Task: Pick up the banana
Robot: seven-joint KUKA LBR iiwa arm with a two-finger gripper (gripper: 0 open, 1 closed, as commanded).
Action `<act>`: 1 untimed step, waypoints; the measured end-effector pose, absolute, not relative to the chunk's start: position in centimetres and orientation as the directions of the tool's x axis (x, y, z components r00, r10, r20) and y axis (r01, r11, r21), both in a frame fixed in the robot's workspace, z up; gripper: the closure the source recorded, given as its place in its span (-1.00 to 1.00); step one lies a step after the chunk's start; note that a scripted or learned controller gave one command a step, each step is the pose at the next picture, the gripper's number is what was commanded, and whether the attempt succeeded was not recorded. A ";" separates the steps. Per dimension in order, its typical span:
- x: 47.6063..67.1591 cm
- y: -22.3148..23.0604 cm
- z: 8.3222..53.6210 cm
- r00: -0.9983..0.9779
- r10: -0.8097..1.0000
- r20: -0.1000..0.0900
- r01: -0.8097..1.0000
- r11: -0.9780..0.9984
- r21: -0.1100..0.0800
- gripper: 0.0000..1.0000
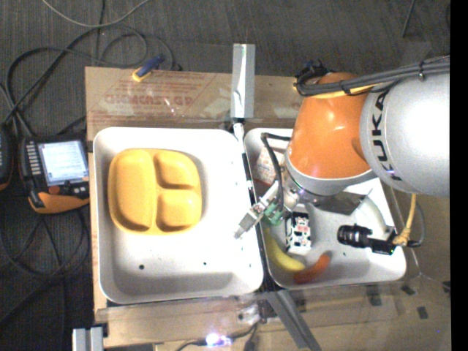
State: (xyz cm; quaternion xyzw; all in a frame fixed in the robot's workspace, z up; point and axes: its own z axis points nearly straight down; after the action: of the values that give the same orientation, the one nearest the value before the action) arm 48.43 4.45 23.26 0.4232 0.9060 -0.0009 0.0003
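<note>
Banana (pixel 281 255) lies in the right bin (pixel 387 269), near that bin's front-left corner, curved, with its lower end pointing toward the front wall. An orange-red item (pixel 316 268) lies just beside the banana's lower end, touching or nearly so; cannot tell which. Claw (pixel 298 231) hangs directly over the banana's upper part, close above it; the arm's wrist hides the tips, so cannot tell whether the claw is apart or together, and nothing is seen clamped in it. Arm (pixel 395 134) enters from the right, its orange band (pixel 329 137) covering the rear half of the right bin. A small black cylinder (pixel 358 236) sits on the wrist, over the bin's right half. Left bin (pixel 117 269) holds a yellow compartment tray (pixel 156 189), flat, in its rear-left part, well apart from the banana. Both bins rest on the desk (pixel 146 93). A handheld screen unit (pixel 57 168) lies on the floor left of the desk.
</note>
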 end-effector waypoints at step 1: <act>51.8 1.6 18.3 -0.487 0.873 0.001 0.873 0.487 -0.003 -1.00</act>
State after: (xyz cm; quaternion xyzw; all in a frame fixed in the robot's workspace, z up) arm 51.85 1.59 18.28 0.5063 0.8624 -0.0011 -0.0011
